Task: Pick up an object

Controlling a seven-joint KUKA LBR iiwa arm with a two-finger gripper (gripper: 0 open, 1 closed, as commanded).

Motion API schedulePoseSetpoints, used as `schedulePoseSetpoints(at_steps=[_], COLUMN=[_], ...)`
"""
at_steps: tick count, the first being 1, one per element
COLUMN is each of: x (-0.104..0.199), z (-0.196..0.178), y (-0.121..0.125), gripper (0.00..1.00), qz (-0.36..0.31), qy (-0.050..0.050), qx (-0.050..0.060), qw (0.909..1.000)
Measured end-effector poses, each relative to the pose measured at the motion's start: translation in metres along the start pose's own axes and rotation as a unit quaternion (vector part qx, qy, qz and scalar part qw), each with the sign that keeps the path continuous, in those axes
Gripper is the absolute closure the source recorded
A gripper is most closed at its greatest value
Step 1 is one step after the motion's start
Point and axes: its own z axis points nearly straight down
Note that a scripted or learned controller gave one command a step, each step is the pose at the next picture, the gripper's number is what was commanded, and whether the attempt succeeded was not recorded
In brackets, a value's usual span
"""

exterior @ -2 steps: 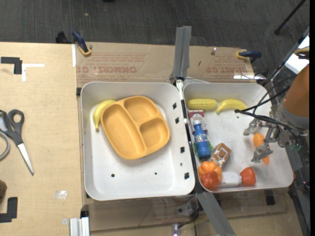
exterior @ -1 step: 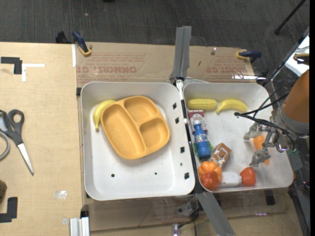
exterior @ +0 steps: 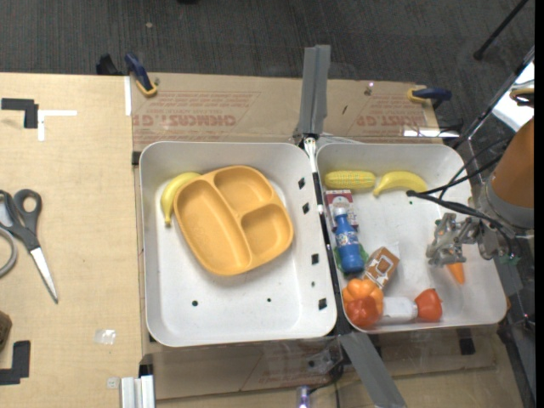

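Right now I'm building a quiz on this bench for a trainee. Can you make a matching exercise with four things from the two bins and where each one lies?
Things:
1. divided yellow plate
2. corn cob
3. blue bottle
4. gripper

Places:
A. right bin, far edge, beside a banana
B. over the right bin's right side
C. left bin
D. right bin, along its left wall

Pairs: 1-C, 2-A, 3-D, 4-B

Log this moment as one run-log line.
arm: over right bin | gripper: near right wall, beside small orange piece | grasp: none visible | left bin: yellow divided plate, banana
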Motion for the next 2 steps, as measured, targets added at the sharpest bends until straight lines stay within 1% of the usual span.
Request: schedulePoseSetpoints(at_steps=[1, 2], x=[0.000, -0.011], z=[0.000, 0.010], y=[0.000, -0.001], gripper=[0.00, 0.00], qz=[0.000, 0.013], qy=[0.000, 0.001], qx=[0.000, -0.001], qw=[1.0000, 0.9999])
